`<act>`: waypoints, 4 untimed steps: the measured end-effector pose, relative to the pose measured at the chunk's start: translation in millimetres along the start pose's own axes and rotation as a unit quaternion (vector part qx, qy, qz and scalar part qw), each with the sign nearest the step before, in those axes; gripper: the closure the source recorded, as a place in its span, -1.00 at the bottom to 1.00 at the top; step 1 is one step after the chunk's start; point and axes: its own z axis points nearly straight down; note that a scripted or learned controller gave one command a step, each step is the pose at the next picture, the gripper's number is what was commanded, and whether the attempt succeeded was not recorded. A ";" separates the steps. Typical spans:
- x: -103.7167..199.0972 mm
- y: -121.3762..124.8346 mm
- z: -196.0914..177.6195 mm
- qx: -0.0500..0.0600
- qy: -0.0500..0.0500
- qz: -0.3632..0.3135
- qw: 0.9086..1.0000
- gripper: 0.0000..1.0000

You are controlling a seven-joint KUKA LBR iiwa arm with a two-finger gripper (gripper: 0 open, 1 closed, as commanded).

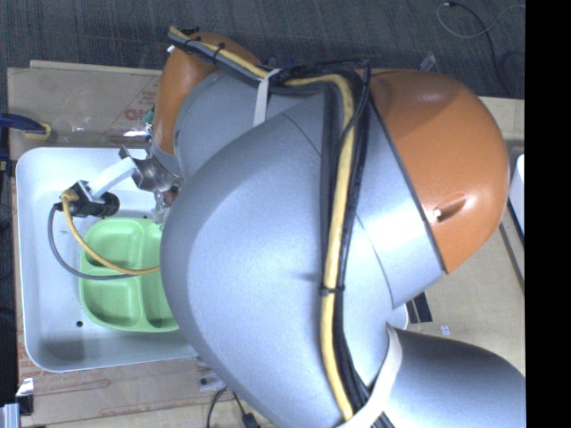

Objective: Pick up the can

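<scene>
Legible text, labels, brands, numbers, signs: none.

Item 1: cardboard sheet (98, 92) under the bins, upper left. Faint reddish printed marks near its top edge, beside the arm (294, 239); too blurred to make out any letter or figure.

Item 2: cardboard strip (107, 389) along the lower edge of the white bin (36, 239). A thin reddish line or print runs along it; not readable.

Item 3: arm housing, grey and orange. No lettering or badge can be made out on the surfaces shown.
</scene>
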 end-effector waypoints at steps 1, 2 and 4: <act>0.0 -0.4 -9.4 -0.001 -0.001 -0.003 1.000 1.00; 12.3 21.9 -216.1 0.000 0.001 -0.064 0.998 1.00; -13.6 114.0 -237.9 0.000 -0.001 -0.004 1.000 1.00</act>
